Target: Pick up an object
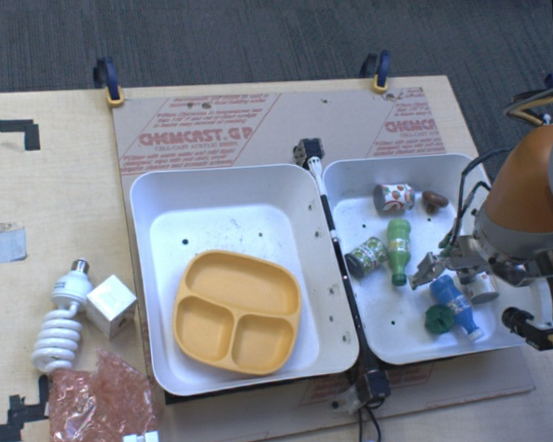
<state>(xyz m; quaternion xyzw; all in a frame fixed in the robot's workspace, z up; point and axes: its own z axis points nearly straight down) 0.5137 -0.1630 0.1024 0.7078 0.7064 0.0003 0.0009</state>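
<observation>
The right bin point(387, 344) holds several small objects. A green bottle point(399, 250) stands near its middle, with a green and silver can point(366, 256) lying just to its left. A small can with a red and white label point(394, 197) and a brown lump point(434, 199) lie at the back. A blue bottle point(452, 300) and a dark green round piece point(439, 320) lie at the front right. My gripper point(426, 272) hangs low in the bin, just right of the green bottle and directly above the blue bottle's upper end. I see nothing held in it.
The left bin point(156, 232) holds a yellow divided tray point(235, 311). Left of the bins, on the bench, lie a spiral light bulb point(60, 322), a white cube point(111, 303) and a pink plastic bag point(97, 413). The arm's orange band point(527, 191) looms over the right bin's right wall.
</observation>
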